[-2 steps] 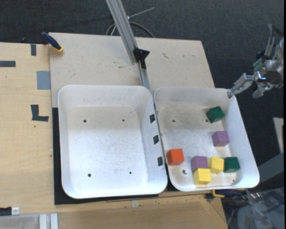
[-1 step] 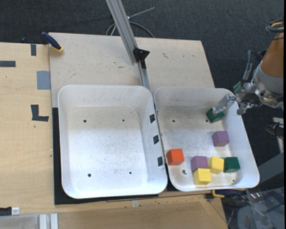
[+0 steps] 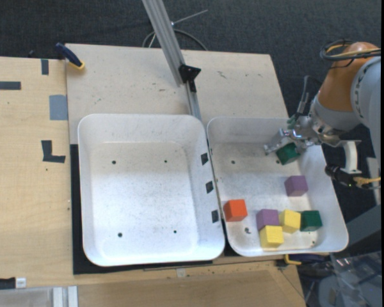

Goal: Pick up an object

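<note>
My gripper (image 3: 284, 147) hangs over the back part of the right bin (image 3: 329, 200), reaching in from the right. A dark green block (image 3: 287, 154) sits between its fingers, tilted and apparently lifted off the bin floor. Loose blocks lie nearer the front of the same bin: a purple cube (image 3: 296, 185) alone, an orange cube (image 3: 235, 210) by the left wall, and a cluster made of a second purple cube (image 3: 267, 219), two yellow cubes (image 3: 291, 220) (image 3: 272, 236) and a green cube (image 3: 311, 220).
The left bin (image 3: 89, 171) lies beside the right one, their rims touching. A slanted metal pole (image 3: 163, 27) with a black clamp crosses the back of the bench. A blue and yellow tool (image 3: 70, 55) lies at the far left.
</note>
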### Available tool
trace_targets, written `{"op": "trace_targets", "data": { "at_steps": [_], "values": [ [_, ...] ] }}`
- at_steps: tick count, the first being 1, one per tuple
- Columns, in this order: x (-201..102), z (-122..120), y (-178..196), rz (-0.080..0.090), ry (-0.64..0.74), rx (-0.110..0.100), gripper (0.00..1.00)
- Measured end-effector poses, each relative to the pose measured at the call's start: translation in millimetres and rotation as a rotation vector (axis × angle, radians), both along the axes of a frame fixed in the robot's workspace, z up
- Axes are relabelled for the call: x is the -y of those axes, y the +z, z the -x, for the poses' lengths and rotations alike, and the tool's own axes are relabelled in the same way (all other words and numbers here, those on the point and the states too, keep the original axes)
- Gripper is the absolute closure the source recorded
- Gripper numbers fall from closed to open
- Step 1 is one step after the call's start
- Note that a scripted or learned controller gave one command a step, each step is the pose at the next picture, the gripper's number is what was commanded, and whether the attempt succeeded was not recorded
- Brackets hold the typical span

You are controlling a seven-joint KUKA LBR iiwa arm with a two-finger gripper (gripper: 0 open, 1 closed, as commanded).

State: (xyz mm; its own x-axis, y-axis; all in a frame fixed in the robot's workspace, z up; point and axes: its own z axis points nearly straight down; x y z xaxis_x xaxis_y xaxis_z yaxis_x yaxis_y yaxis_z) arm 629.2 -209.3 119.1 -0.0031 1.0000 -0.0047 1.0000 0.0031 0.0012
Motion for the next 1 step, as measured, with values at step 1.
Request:
{"op": "trace_targets", "data": {
  "at_steps": [1],
  "values": [
    [-0.9, -1.0, 15.3, -0.002, 0.002, 0.003, 1.00]
  ]
}}
